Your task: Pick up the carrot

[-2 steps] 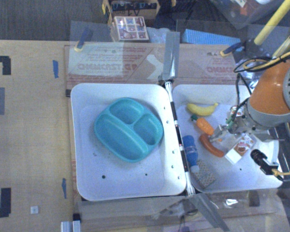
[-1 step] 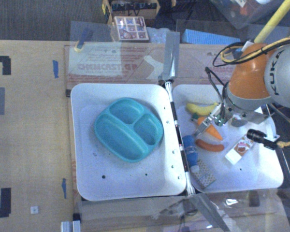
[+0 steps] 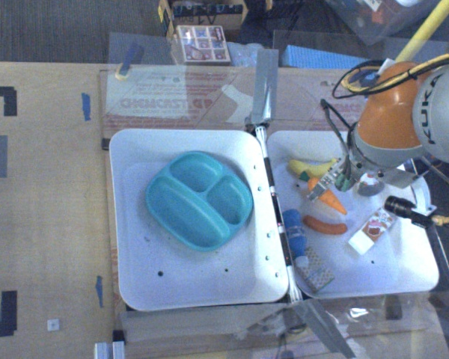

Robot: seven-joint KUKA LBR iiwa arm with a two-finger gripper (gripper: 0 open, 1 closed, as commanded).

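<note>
carrot [image 3: 334,203] lies in the right bin [image 3: 393,271], in its far left part, a short orange cone with its tip pointing near and right. starting at the near edge, a grey mesh pad [image 3: 315,272] sits in the bin's near left corner. a blue toy [image 3: 292,232] lies just beyond it against the left wall, and a white and red packet [image 3: 370,231] lies off to the right. a red sausage [image 3: 325,225] rests just nearer than the carrot, close to it but seemingly apart. the gripper [image 3: 326,185] hangs right over the carrot's thick end, touching it or nearly so. the wrist hides the claw's opening, so whether it is wide or narrow cannot be told, and nothing shows the carrot gripped. a silver disc [image 3: 370,188] lies to the gripper's right, and a banana [image 3: 311,167] lies just beyond it. the left bin [image 3: 135,275] holds a teal divided plate [image 3: 200,199].

the step in hand looks like the descent onto the carrot, at or just before the closing. the next move likely calls for a firm close across the thick end, then a straight lift. the banana and sausage lie close, so a stray catch is possible, and the tapered body could slip out.
</note>
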